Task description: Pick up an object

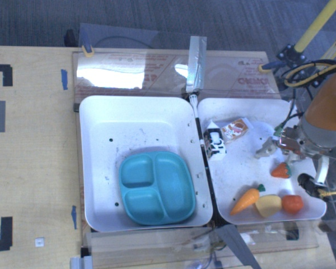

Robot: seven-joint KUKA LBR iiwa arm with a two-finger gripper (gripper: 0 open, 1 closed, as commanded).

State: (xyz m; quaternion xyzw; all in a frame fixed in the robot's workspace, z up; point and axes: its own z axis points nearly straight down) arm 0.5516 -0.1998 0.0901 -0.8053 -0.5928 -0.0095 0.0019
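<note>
A small orange-red piece [280, 171] lies on the floor of the right bin [243, 167], close to its right side, and the gripper [284, 148] sits just above and beside it; from here I can't tell how the gripper is set or whether it touches the piece. Toward the near wall of that bin a toy carrot [246, 200] lies at a slant, its green top pointing to a pale yellow lump [268, 205] just beside it, and a red tomato-like ball [292, 203] rests against the lump's far side. Up near the bin's left wall lies a small carton [225, 135] with black-and-white and orange printing, tipped on its side. The left bin [101, 133] holds a teal divided plate [156, 188]. The arm [325, 114] reaches in from the right.
</note>
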